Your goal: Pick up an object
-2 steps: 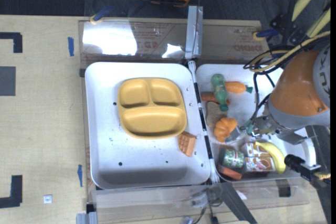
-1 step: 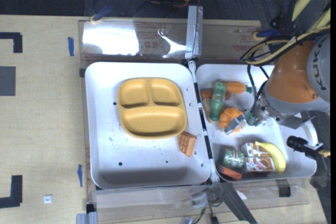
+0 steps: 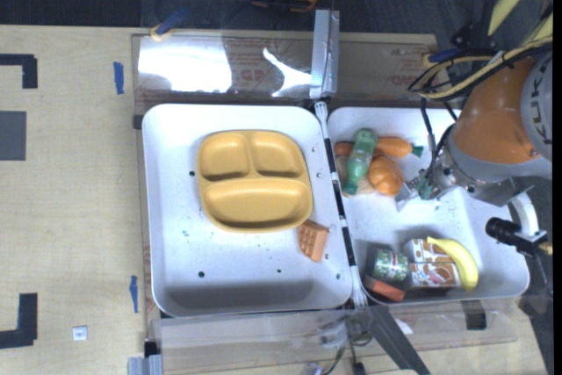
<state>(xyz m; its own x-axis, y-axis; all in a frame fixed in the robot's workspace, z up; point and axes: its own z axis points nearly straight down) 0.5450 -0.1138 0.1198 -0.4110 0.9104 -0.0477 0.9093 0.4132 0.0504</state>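
On the wooden desk (image 3: 70,189) there are two shallow white bins side by side. The left bin (image 3: 176,259) holds a yellow tray with three compartments (image 3: 255,180), lying flat near the middle, and a small orange wedge-shaped piece (image 3: 313,240) just beside the tray's lower right corner, close to the wall between the bins. In the right bin (image 3: 505,277) there are two groups of things. Near the upper left part lie a green bottle (image 3: 357,159), a carrot (image 3: 392,147) and a round orange fruit (image 3: 385,176), all close to each other. Near the lower edge lie a small green can (image 3: 387,264), a juice carton (image 3: 428,263) and a banana (image 3: 462,259); the banana touches the carton on its right side. The arm (image 3: 496,132) comes in from the right, and its end effector (image 3: 423,186) is low over the right bin, just to the right of the orange fruit. Whether it is spread or pressed together I cannot tell, because the tip is small and blurred. Nothing is visible pinched in it.
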